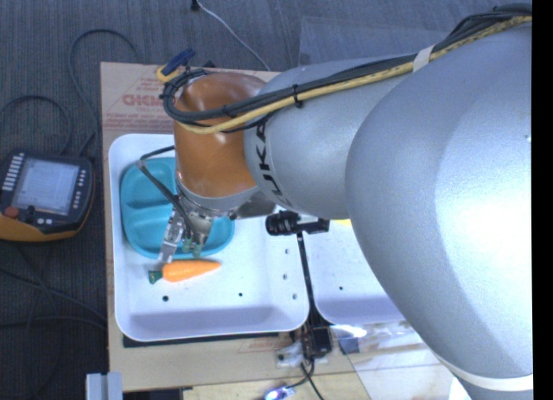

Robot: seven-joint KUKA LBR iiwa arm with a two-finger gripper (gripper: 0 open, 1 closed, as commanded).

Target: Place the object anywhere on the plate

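Where the dark carpet runs along the far left of the scene, a handheld control pendant (43, 195) with a lit grey screen and an orange-yellow lower edge lies on the floor, black cables looping around it. To its right the bench begins, topped with a brown cardboard sheet (138, 96) printed in red, and on that sits the left white bin (216, 316). In the far-left part of this bin rests a blue plate (138, 208) with raised dividers, its right side partly hidden under the arm. Just near of the plate, on the bin's white floor, lies a toy carrot (190, 270), orange with a small green top pointing left; it lies roughly level, left to right, touching or almost touching the plate's near rim but not on it. Directly above the carrot's left half hangs the gripper (175, 250), pointing down beneath the orange band (212, 143) of the wrist; its slim metallic fingers (173, 238) stand close together over the plate's near edge, and whether they are pressed shut or slightly spread cannot be told, and nothing shows between them. Further right, the bulky grey arm (415, 200), with a yellow and black cable strapped along it, covers most of the right white bin (346, 303).
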